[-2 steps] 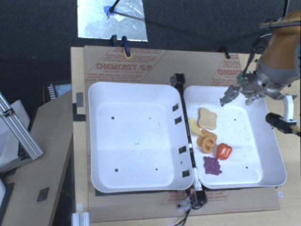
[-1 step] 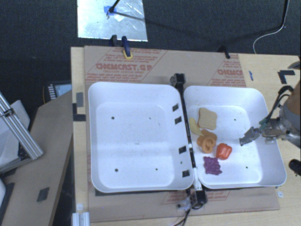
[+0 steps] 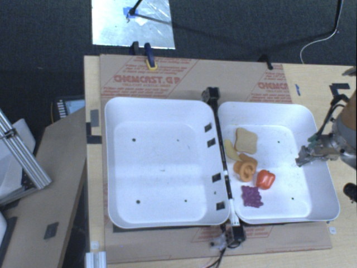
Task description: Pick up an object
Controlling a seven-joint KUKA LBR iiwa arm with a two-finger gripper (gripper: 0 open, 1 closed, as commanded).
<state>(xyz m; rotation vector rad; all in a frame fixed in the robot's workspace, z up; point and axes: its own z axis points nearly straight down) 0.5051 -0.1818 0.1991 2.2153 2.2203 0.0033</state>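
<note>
Cardboard-topped bench, two white bins

dark carpet | silver sheet | cardboard-topped bench

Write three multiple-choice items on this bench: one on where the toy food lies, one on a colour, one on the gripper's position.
1. The toy food lies in: A the left bin, B the right bin, C the bench.
2. The grape bunch is: A purple, B green, C white.
3. The gripper is: A amid the food, B above the left bin, C near the right bin's right rim.

Key: B, all pieces sit by that bin's left wall; A, its colour is plain; C, it hangs apart from the pepper and bread slice.
</note>
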